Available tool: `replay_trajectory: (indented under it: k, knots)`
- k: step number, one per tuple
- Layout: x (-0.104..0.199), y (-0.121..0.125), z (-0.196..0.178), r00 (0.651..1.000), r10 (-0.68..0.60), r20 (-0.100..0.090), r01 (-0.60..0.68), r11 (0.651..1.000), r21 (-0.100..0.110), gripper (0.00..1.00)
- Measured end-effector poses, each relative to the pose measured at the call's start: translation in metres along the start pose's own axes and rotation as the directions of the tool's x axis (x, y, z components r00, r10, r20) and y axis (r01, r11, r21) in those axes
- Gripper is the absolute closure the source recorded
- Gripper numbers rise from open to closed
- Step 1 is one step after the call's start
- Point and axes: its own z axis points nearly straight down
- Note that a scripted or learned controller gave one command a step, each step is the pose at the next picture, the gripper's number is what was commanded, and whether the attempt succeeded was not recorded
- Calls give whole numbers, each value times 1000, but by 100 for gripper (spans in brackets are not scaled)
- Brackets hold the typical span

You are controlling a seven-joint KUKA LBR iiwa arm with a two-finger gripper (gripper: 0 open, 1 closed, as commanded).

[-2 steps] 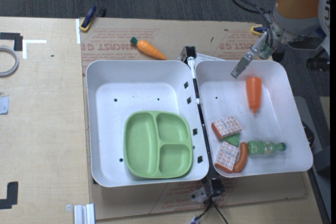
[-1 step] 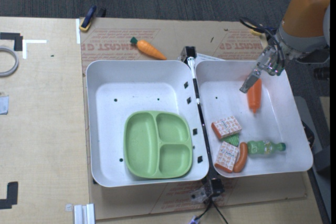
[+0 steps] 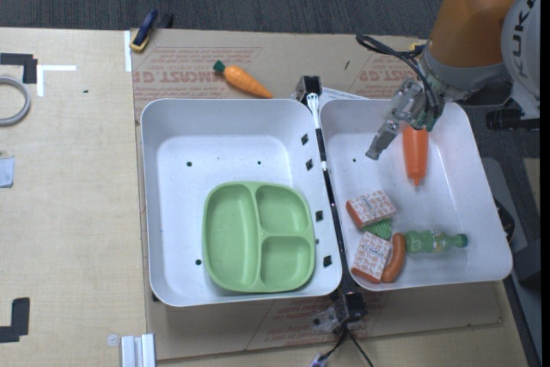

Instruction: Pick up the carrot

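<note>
An orange carrot (image 3: 415, 154) lies in the right bin (image 3: 481, 185), pointing toward the front, with its top end under the gripper. My gripper (image 3: 397, 140) hangs over the back of that bin and looks open. One grey finger (image 3: 378, 143) slants down to the left, a clear gap away from the carrot. The other finger is hidden by the wrist and the carrot. Nothing sits visibly between the fingers. A second carrot with a green tip (image 3: 243, 79) rests on the cardboard behind the left bin (image 3: 163, 185).
The right bin's front holds two patterned boxes (image 3: 371, 208), a sausage (image 3: 394, 259) and a green bottle (image 3: 434, 241). A green divided plate (image 3: 258, 236) fills the front of the left bin. A blue-and-yellow tool (image 3: 143, 29) lies at the back left.
</note>
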Motion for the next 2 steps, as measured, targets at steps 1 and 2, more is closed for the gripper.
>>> replay_trajectory:
  k: [1, 2]
  knots:
    - [-17, -20, 5, 980, -200, 2, 200, 980, -1, 0]
    - [-36, -26, 96, 912, -410, -1, 410, 912, -1, 0]
